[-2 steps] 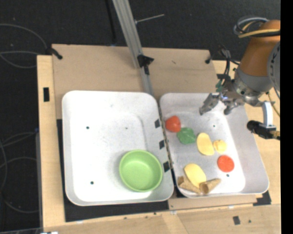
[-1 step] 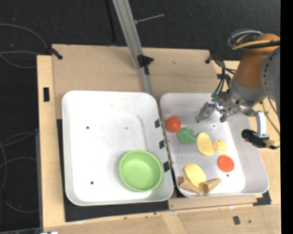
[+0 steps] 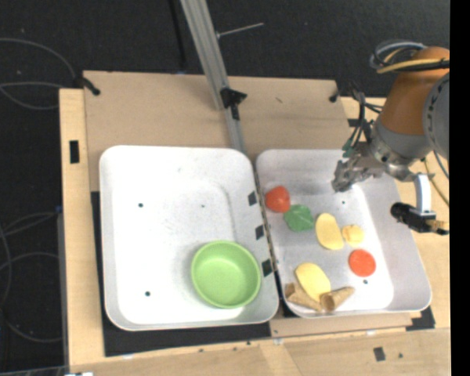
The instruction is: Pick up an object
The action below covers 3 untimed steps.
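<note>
My bench (image 3: 164, 116) is a tan board carrying two shallow white bins side by side. The left bin (image 3: 141, 186) and the right bin (image 3: 399, 276) meet along their inner rims. Behind the left bin's far right corner, a slanted metal rail (image 3: 207, 45) comes down to the board. Black clips sit at the board's far corners.

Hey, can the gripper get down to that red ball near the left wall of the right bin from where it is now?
Probably yes. The gripper hangs over the right bin, and bare floor lies between it and the red ball. The green piece sits close beside it.
</note>
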{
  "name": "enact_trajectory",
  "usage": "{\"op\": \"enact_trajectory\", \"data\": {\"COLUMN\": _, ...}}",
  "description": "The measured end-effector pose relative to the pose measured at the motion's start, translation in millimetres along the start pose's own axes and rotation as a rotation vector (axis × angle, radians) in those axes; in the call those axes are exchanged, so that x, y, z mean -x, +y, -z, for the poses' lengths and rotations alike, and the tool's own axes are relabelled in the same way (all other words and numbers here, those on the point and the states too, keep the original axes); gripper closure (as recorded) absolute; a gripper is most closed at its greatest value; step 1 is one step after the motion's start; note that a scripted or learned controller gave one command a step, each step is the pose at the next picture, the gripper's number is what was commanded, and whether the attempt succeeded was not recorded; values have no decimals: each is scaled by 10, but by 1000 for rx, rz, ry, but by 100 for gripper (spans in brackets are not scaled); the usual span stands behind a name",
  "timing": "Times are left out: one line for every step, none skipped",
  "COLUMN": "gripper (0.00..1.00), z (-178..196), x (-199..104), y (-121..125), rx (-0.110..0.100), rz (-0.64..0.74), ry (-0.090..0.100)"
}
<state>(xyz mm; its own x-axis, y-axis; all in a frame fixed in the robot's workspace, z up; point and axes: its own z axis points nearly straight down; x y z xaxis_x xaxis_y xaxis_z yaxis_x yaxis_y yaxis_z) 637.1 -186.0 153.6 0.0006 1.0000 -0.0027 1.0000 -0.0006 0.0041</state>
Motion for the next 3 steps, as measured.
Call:
{"op": "enact_trajectory", "data": {"gripper": 100, "z": 448, "x": -35, "y": 4, "rx": 2, "rz": 4, "ry": 3}}
{"op": "enact_trajectory", "data": {"gripper": 100, "z": 743, "x": -26, "y": 16, "rx": 1, "rz": 4, "ry": 3}}
{"op": "enact_trajectory", "data": {"gripper": 100, "z": 797, "x": -490, "y": -5, "rx": -2, "rz": 8, "ry": 5}}
